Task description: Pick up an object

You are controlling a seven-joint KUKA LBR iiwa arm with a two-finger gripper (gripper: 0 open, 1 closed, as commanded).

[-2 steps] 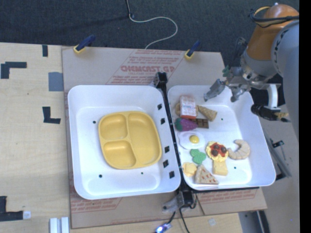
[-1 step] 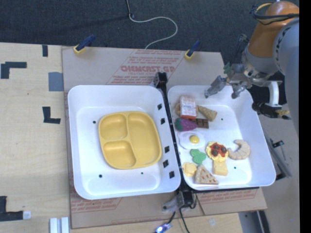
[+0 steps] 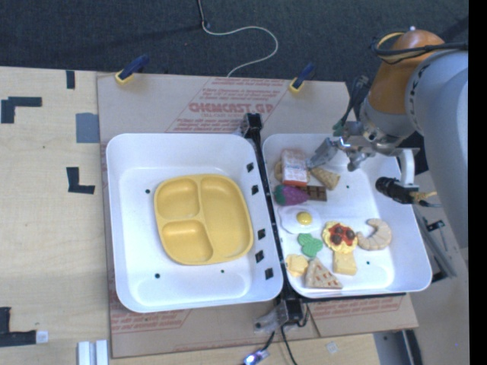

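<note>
Two-finger grey metal gripper (image 3: 336, 149) hovers over right white bin (image 3: 403, 268), fingers parted, holding nothing. Nearest target: tan toy cracker wedge (image 3: 326, 177), just below fingertips. Advise straight descent, straddle wedge, avoid boxed pink-white toy carton (image 3: 294, 167)

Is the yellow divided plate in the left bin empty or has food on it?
Empty: the yellow plate shows three bare compartments.
</note>
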